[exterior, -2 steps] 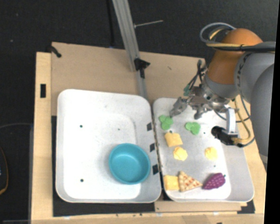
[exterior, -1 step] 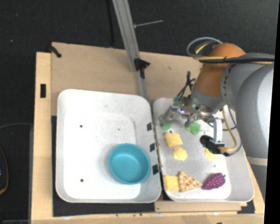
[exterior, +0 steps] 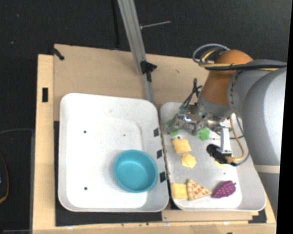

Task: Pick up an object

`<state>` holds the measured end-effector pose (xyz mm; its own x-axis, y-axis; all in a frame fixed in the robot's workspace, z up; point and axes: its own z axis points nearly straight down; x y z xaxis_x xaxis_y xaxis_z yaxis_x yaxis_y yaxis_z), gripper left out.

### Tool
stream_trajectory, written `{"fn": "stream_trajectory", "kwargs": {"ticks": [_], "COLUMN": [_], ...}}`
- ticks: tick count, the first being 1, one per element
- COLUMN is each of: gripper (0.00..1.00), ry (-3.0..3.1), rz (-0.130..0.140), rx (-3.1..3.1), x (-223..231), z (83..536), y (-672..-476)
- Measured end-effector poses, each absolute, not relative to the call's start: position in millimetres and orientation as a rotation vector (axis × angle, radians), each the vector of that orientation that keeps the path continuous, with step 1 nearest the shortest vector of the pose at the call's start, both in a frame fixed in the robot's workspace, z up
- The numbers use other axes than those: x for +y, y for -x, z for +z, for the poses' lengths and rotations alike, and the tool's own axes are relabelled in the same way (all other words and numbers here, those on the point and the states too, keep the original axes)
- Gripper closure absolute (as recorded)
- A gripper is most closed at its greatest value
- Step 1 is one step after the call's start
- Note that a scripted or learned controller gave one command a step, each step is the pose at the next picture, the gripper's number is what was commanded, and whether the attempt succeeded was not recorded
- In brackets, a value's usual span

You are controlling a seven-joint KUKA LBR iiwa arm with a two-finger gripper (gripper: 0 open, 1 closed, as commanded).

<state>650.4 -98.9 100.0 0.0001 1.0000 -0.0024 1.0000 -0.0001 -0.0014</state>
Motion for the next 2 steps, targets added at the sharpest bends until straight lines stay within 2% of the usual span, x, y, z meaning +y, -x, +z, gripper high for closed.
{"fn": "stream_trajectory", "kwargs": {"ticks": [1, 2], "gripper": [1.0, 1.0], "ry": [-2.222, -2.215], "rz": [0.003, 0.008], "rx": [2.215, 2.219], "x": [-100, -100], "z": [113, 178], "y": [-651.8, -656.3]}}
